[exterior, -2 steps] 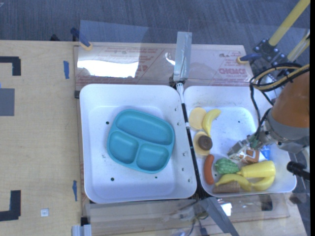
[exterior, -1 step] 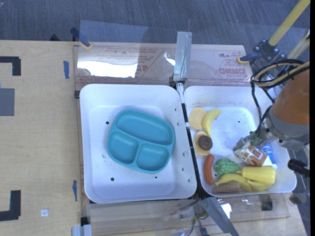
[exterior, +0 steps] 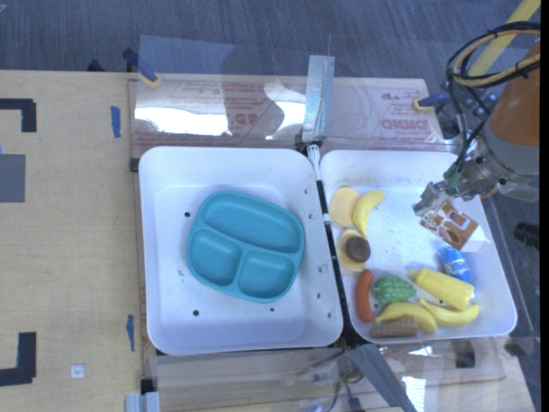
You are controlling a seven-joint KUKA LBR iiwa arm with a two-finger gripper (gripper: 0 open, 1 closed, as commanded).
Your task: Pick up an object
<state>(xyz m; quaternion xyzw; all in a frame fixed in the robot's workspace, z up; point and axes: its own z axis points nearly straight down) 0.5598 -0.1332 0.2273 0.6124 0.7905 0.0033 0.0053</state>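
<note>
So the gripper [exterior: 437, 197] hangs over the right bin [exterior: 502, 316], just above the orange-and-white box [exterior: 453, 224] — can't tell how the jaws stand. Risk: box sits tilted near the blue bottle [exterior: 455, 264] — jaws could skid off or nudge both.

Even, bright overhead light. Strong glare on the clear plastic sheet [exterior: 257, 110] across the upper middle of the frame. Soft, faint shadows inside the white bins [exterior: 163, 230]. Overall slightly soft focus, mild grain, right edge blurrier.
</note>
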